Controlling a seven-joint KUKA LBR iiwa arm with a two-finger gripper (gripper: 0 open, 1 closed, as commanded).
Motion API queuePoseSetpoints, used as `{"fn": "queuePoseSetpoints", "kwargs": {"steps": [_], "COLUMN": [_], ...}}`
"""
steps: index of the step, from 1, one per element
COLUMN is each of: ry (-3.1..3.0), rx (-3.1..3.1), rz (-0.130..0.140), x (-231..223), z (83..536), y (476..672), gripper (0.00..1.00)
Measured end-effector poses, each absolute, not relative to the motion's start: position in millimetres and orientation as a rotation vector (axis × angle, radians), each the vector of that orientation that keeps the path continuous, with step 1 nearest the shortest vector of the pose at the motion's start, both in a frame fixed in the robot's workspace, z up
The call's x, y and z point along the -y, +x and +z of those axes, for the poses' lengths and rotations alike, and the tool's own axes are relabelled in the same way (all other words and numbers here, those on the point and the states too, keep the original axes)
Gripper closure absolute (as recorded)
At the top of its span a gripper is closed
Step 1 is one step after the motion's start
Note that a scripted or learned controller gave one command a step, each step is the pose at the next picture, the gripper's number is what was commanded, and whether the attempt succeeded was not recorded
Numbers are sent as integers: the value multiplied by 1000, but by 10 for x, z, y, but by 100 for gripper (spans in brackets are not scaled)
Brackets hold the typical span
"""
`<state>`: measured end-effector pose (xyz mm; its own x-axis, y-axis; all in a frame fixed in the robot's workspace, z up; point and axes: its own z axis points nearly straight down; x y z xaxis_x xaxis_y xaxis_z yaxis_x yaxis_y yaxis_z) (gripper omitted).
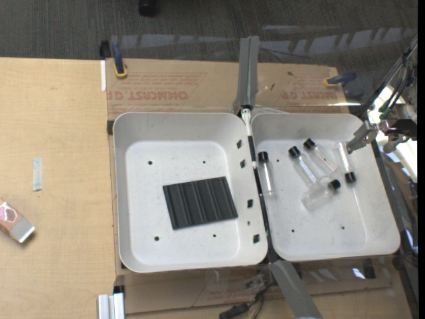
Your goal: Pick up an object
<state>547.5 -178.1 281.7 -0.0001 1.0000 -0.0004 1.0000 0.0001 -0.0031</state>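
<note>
Several clear plastic tubes with black caps lie in the right bin [372, 244]. One tube [265, 175] rests along the bin's left wall. Others lie in a loose cluster near the middle: a tube [304, 167], a second tube [321, 157], and one lying flat [317, 196]. Another tube [345, 159] lies nearest my gripper [369, 130]. The gripper reaches in over the bin's upper right corner, partly cut off by the view's edge, just right of and above the cluster. I see nothing held in it.
A black ribbed mat [200, 202] lies in the left bin [126, 244]. A grey post [248, 72] stands behind the seam between the bins. Blue clamps [118, 64] hold the cardboard. A small pink-and-white object [14, 222] and a grey strip [37, 175] lie on the bench at left.
</note>
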Motion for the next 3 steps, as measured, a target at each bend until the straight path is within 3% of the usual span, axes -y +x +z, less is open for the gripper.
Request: {"fn": "queuePoseSetpoints", "kwargs": {"steps": [1,2,3], "ry": [-2177,-2101,-2109], "rx": [2263,2337,2340], "rz": [2,1,-4], "x": [2066,1866,1882], "z": [1368,919,1054], "y": [5793,6144,6166], "gripper": [0,0,100]}}
